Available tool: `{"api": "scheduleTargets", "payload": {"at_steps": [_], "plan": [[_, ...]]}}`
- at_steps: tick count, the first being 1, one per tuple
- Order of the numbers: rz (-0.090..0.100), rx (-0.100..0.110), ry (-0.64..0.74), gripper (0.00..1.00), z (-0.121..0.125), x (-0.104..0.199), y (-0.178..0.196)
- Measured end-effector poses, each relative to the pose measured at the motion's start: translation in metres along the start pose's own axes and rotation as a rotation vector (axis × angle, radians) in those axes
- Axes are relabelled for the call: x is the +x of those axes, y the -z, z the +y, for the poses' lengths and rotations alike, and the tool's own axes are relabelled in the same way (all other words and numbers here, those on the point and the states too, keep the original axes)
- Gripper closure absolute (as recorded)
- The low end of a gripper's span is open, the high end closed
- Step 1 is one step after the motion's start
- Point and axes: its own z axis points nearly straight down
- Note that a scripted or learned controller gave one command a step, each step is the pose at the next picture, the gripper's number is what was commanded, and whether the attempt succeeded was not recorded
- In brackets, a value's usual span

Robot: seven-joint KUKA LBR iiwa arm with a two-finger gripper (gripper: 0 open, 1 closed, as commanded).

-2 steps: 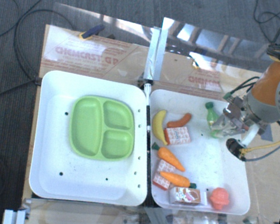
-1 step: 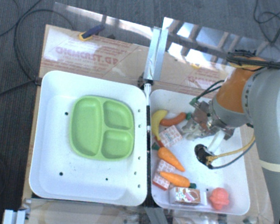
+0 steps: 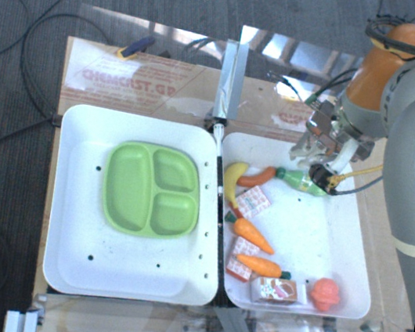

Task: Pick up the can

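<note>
The can (image 3: 278, 291) lies on its side near the front edge of the right bin (image 3: 356, 227). It has a red and white label and a dark end cap. My gripper (image 3: 314, 158) hangs at the far end of that bin, just above a small green bottle (image 3: 304, 183). It is well away from the can, which has nothing touching it from above. A carrot (image 3: 260, 265) lies just behind the can, and a pink-red toy (image 3: 325, 293) sits to its right.
The right bin also holds a banana (image 3: 232, 180), an orange-red sausage-like piece (image 3: 257, 178), another carrot (image 3: 252, 235) and two red-and-white packets (image 3: 253, 202). A green divided plate (image 3: 153, 190) rests in the left bin (image 3: 74, 201).
</note>
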Motion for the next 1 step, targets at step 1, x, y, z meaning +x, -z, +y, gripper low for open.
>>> {"api": "scheduleTargets", "payload": {"at_steps": [1], "plan": [[0.004,-0.001,0.690,1.00,-0.0292,-0.0560,0.0174]]}}
